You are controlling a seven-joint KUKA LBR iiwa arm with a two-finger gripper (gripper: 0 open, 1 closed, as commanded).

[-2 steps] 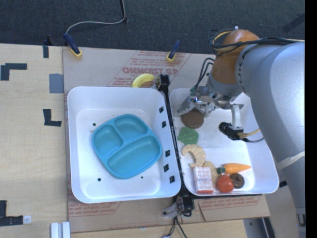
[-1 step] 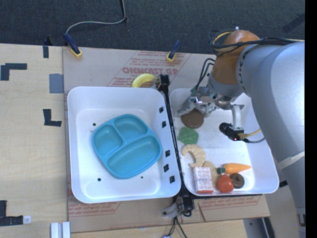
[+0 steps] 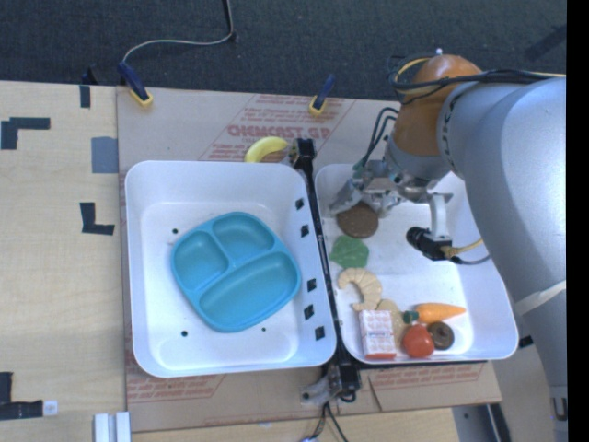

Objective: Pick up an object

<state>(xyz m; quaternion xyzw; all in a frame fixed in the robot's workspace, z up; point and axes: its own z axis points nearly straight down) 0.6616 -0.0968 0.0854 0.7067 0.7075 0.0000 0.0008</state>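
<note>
Right bin, near edge: a red-and-white carton, a tomato, a dark round piece and a carrot. Farther in: a croissant, then a green leaf-shaped piece, then a brown disc. The gripper is low over the disc's far edge; whether it is parted or closed cannot be told. Left bin: a blue divided plate. Beyond the bins, on cardboard: a banana.

Glossy blue plastic plate in smooth white plastic bin.
</note>
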